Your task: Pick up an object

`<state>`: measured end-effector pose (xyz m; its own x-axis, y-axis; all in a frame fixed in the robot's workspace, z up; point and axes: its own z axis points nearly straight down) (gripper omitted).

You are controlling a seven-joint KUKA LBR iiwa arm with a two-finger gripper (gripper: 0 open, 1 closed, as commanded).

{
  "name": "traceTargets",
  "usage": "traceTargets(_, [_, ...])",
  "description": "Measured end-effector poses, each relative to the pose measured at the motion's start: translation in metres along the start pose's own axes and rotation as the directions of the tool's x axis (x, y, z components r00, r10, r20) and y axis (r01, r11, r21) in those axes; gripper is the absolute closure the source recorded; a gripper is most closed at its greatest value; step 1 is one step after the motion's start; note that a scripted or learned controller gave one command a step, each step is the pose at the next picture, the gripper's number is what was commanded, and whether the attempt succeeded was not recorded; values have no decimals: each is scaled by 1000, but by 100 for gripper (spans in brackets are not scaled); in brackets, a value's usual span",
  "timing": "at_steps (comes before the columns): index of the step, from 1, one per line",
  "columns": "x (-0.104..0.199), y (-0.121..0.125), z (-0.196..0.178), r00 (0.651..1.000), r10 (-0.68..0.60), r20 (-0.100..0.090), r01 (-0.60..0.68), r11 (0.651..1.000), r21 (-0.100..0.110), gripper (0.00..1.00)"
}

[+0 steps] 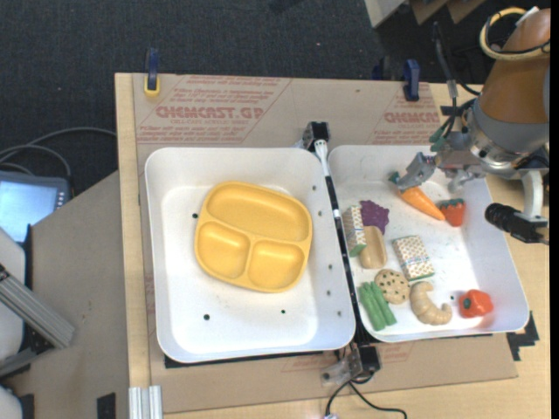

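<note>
On the tabletop the left shallow white plastic bin (166,260) holds a yellow three-compartment plastic plate (253,236), lying flat and well apart from anything the arm is working on. The right shallow white plastic bin (511,273) carries a scatter of small toy foods: a purple toy bunch of grapes (375,212) at the far left of the group, a tan toy bread stick (373,248) just nearer, green toy bean pods (376,305) at the near left, a round toy cookie (392,285), a patterned toy cracker block (412,257), a beige curved toy pastry (429,305) and a red toy tomato (476,302) at the near right. The likely target is the orange toy carrot (423,202), lying on its side in the far part of this bin with a red toy strawberry (453,210) just beside its right end. It looks light, stiff and smooth, hollow moulded plastic by appearance, so it could slip or roll away; across the thick middle of its tapered body seems the best place to take hold. The two-finger gripper (412,175) hangs just above and to the far left of the carrot's tip, fingers (409,178) pointed down and left; whether they are spread or closed I cannot tell, and nothing is seen between them.
</note>
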<state>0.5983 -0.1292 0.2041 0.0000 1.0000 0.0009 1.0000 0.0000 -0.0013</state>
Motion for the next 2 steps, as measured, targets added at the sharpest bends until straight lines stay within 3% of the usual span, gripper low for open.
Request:
traceTargets(1, [-73,34,104,1000,4,3,-4,1000,1,0])
traceTargets(2, [-32,70,120,1000,-4,2,4,1000,-6,0])
